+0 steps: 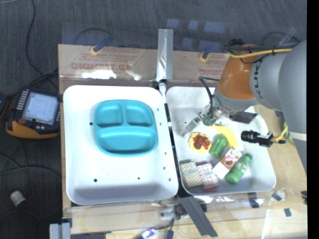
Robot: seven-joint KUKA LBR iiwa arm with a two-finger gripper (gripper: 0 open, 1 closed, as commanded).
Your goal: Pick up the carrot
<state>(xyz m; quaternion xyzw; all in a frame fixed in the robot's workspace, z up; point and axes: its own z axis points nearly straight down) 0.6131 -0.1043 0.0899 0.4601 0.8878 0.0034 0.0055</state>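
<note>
My gripper hangs low over the upper middle of the right bin, on the grey arm with the orange band that comes in from the right. Just below and right of it lie a round pizza toy, a green pepper and a yellow banana. Nothing orange and carrot-shaped can be made out among the items, and the arm hides the bin's upper right part.
A green bottle and several small boxes lie along the right bin's front. The left bin holds a blue divided plate. A metal divider stands behind the bins. A handheld screen device lies on the floor at left.
</note>
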